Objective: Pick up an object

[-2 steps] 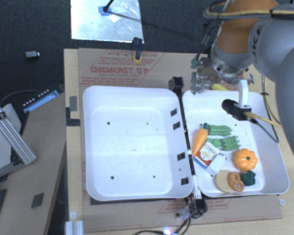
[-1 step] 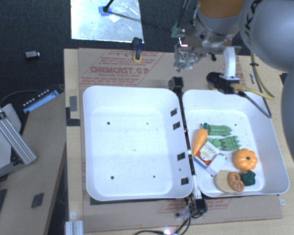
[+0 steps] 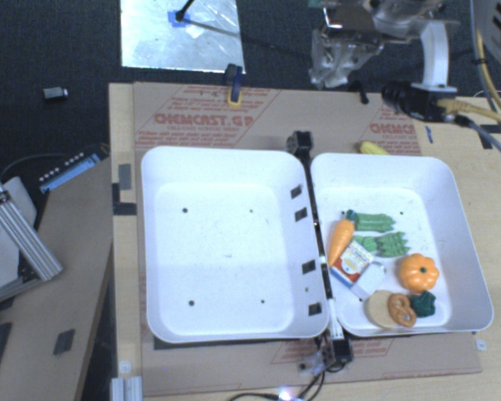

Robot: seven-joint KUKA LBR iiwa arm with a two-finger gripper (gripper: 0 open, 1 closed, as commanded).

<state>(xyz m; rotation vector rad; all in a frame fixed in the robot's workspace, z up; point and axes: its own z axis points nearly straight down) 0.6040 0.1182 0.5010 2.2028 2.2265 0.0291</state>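
Observation:
The right bin [image 3: 451, 195] holds a cluster of toy foods: an orange carrot [image 3: 340, 239], two green pea pods [image 3: 374, 220], a red and white packet [image 3: 352, 264], an orange pumpkin [image 3: 417, 272], a pretzel on a tan disc [image 3: 392, 309] and a small green piece [image 3: 424, 304]. My gripper [image 3: 334, 61] hangs high above the bench's far edge, well behind the right bin and away from every object. Nothing shows between its fingers.
The left bin [image 3: 221, 241] lies beside the right one, joined by a black clip strip [image 3: 309, 224]. A yellow item [image 3: 372, 149] lies on the cardboard behind the right bin. A yellow and blue clamp [image 3: 233, 86] sits at the far edge. Cables run at right.

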